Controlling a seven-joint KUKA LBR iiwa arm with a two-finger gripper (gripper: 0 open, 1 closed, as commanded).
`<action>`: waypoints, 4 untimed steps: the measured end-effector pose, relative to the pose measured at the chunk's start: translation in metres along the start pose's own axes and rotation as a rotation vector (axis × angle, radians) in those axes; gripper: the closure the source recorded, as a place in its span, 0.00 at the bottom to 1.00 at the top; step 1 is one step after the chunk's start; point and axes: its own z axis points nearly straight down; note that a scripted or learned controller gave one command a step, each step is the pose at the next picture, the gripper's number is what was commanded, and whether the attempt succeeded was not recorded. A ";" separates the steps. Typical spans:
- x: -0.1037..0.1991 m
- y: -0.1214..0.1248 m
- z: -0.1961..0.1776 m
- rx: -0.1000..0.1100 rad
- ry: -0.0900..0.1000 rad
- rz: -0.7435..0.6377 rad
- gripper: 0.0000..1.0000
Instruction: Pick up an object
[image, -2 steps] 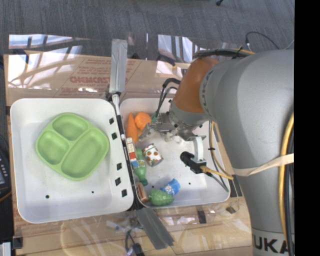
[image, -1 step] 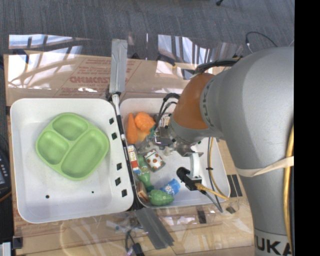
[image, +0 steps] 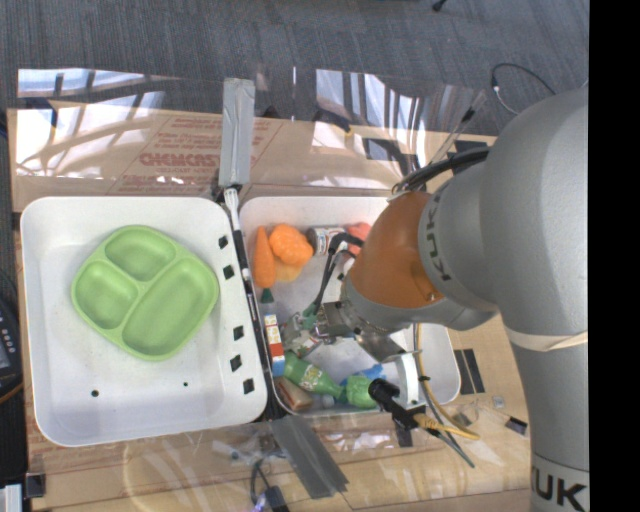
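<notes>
The right bin holds a heap of small things. An orange carrot-shaped piece and a lumpy orange piece lie at its far left. A green bottle lies near the front wall, beside a green and blue thing. Along the left wall lies a slim red and white tube. My gripper hangs low over the middle of the heap, just above the green bottle. The wrist and its orange band hide the bin's right half.
The left bin bears a green divided plate. A ridge with black clips separates the two bins. Flat cardboard lies behind them, and cables trail at the front right.
</notes>
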 end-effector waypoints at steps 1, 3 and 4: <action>-0.052 0.043 -0.034 -0.002 -0.002 -0.072 0.00; -0.112 0.150 -0.030 -0.025 -0.013 -0.164 0.00; -0.128 0.125 -0.004 -0.005 -0.003 -0.092 0.00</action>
